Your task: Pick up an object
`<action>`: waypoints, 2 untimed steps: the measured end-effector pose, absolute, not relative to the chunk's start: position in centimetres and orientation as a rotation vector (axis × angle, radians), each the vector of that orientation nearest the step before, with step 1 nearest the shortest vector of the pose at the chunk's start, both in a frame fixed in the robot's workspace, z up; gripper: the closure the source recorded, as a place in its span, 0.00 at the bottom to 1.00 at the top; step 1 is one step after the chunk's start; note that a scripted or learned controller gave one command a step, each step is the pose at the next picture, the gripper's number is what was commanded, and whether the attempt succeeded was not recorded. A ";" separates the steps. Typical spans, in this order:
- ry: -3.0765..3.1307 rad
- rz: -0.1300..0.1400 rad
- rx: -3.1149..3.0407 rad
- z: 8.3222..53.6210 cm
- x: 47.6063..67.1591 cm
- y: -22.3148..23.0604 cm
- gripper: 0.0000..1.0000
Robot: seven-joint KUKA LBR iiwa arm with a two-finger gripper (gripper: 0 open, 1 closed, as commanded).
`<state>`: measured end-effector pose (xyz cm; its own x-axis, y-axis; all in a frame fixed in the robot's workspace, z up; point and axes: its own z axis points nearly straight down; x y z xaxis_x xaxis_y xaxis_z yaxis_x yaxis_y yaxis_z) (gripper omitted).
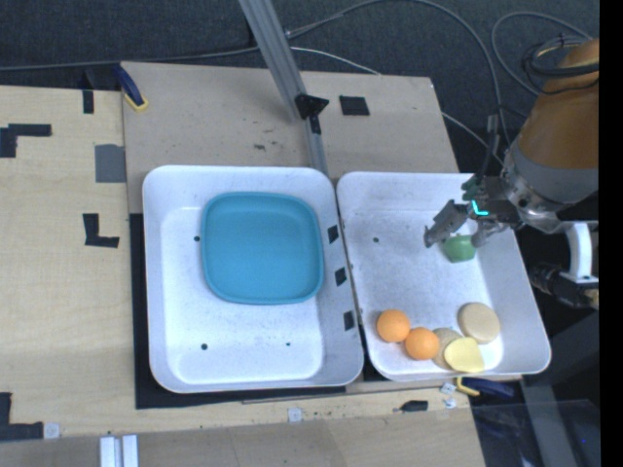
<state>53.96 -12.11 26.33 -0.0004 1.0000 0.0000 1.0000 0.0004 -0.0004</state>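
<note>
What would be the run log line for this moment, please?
arm: over right bin | gripper: above green object, grasp unconfirmed | near end: two orange balls, beige pieces | left bin: blue plate

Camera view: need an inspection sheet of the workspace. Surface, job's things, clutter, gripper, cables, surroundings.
Surface: wooden bench with black tape marks, bearing a left bin and a right bin.
Job's things: blue square plate in the left bin; in the right bin a green object, two orange balls, a beige round piece, a yellow piece.
Clutter: nothing seen beyond tape.
Gripper: gripper hangs over the right bin's far part, just above the green object; contact unclear.
Cables: grey cables loop across the dark floor behind the bench.
Surroundings: slanted metal pole; yellow-blue clip at the bench's far left corner.
</note>
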 end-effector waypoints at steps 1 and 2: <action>-2.222 0.001 -2.221 26.3 54.0 -12.1 0.00; -2.220 0.004 -2.219 22.1 54.0 -12.2 0.00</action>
<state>54.02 -12.19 22.09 -0.0004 1.0000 0.0003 1.0000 0.0004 -0.0039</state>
